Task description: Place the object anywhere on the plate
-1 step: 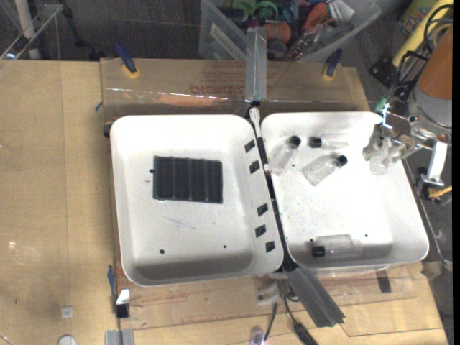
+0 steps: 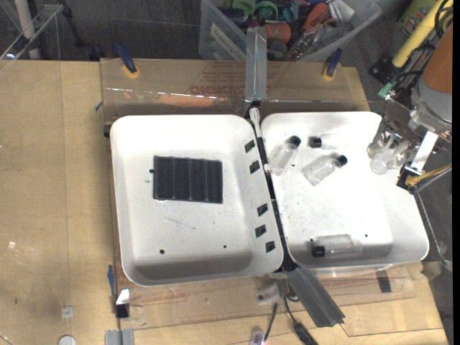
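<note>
Wooden bench (image 2: 50, 192); two white bins (image 2: 136, 257)

A pale wooden table (image 2: 50, 192) carries two shallow white plastic bins side by side, the left bin (image 2: 136, 257) and the right bin (image 2: 413, 243), their inner rims touching along a line of small black clips (image 2: 261, 209). Behind them, a clear plastic storage tub (image 2: 215, 20) is heaped with bright, mixed-colour toys. Two blue clamps (image 2: 128, 66) and (image 2: 331, 63) grip the table's far edge. A grey metal strip (image 2: 254, 63) runs back from the seam between the bins.
</note>
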